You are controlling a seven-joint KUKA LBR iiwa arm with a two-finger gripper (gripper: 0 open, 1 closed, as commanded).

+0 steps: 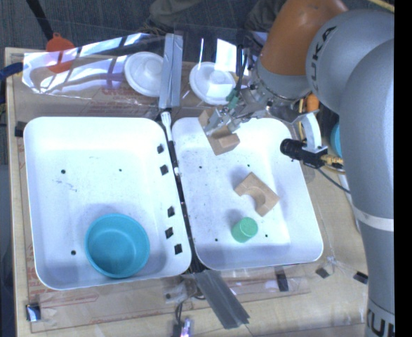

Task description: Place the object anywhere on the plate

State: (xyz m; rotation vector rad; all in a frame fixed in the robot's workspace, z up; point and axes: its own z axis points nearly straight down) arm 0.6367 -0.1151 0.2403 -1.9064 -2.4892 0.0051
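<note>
While lifted at twelve o'clock of right bin [300,248]: wooden block [225,142], clenched in claw [223,126] for carrying to plate [118,244].

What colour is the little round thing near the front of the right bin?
Green. The small round piece shows clearly in the camera view, beside the wooden block.

big grey arm [353,118] comes in from the right side, bent over toward the top middle. the orange band [297,20] sits right above the wrist, which tips down and left. the gripper [223,121] hangs low at the end with its fingers pointed downward.
</note>
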